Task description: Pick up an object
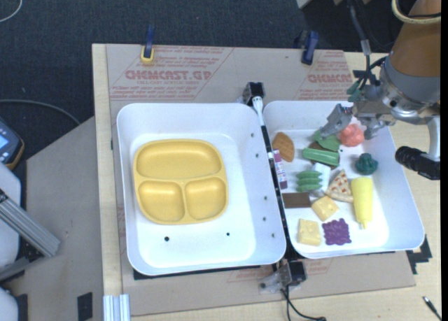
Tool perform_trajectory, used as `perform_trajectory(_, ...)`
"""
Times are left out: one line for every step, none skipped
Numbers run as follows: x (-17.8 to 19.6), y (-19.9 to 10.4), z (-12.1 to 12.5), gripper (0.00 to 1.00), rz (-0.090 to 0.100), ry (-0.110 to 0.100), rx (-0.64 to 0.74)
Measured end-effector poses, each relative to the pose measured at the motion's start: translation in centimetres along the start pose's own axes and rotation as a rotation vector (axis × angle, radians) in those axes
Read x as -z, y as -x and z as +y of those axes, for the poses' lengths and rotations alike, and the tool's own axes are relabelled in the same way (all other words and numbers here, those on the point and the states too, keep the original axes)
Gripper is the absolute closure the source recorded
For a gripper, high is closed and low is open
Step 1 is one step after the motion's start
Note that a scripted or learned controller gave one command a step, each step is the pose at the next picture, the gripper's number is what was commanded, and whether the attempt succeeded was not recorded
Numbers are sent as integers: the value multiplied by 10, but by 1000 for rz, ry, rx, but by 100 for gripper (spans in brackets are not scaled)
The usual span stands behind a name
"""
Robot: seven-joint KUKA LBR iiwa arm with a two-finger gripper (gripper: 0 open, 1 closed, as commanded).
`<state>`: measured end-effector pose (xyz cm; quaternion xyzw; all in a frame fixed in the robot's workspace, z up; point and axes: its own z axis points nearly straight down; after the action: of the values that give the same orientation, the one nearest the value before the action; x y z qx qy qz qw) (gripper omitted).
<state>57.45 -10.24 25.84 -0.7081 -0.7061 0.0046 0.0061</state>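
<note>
Presently hovering low over the far end of the right bin [413, 225]: the gripper [341, 122], reaching in from the right on the grey arm [413, 68]. Impossible to tell from this angle whether spread or closed (metal parts and toys overlap there). Directly beneath it, a red toy [353, 135], touching a green piece [326, 142] that lies tilted across a second green piece [320, 154]. Nothing visibly lifted clear of the bin floor.

Nearer in the same bin, lying loose: a brown bread roll [283, 146] by the left wall, a pea pod [308, 180], a pizza slice [341, 187], a dark green broccoli [365, 164], a yellow corn cob [362, 201] just beside the pizza, two cheese cubes [324, 208], and purple grapes [337, 231] near the front wall.

Over in the left bin [140, 124], a yellow divided plate [182, 178], well apart from the gripper.
</note>
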Motion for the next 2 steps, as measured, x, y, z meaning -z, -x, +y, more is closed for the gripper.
perform_trajectory(7, 0, 2, 0, -2, 13, 3)
perform_trajectory(-56, -2, -1, 0, 0, 7, 2)
